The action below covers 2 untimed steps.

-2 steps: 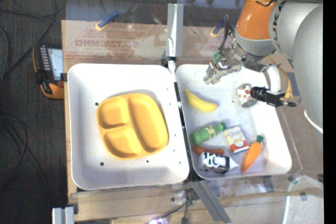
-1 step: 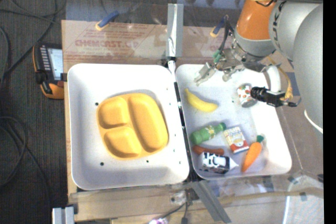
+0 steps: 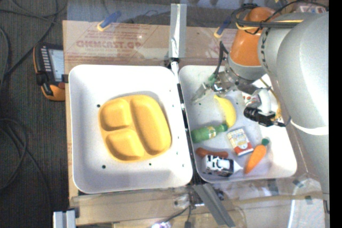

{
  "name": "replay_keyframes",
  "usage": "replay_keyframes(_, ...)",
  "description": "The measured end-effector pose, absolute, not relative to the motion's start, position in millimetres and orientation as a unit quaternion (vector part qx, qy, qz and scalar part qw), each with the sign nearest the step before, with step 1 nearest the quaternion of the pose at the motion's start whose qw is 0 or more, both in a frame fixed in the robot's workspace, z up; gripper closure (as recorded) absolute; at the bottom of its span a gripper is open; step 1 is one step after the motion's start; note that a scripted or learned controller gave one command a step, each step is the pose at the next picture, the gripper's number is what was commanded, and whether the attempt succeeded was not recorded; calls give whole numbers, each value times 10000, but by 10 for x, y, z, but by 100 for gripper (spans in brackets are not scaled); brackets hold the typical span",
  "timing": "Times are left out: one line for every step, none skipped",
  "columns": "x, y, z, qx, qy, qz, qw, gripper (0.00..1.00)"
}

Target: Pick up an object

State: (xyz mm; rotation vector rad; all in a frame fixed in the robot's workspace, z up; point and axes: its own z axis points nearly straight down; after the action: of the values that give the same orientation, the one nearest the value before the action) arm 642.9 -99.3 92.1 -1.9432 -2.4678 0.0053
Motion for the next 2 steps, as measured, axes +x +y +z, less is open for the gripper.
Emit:
replay_keyframes(6433, -998, 998, -6184, -7859, 34, -5, 100)
replay_keyframes(6433, -999, 998, -6183, -7859, 36, -6, 0)
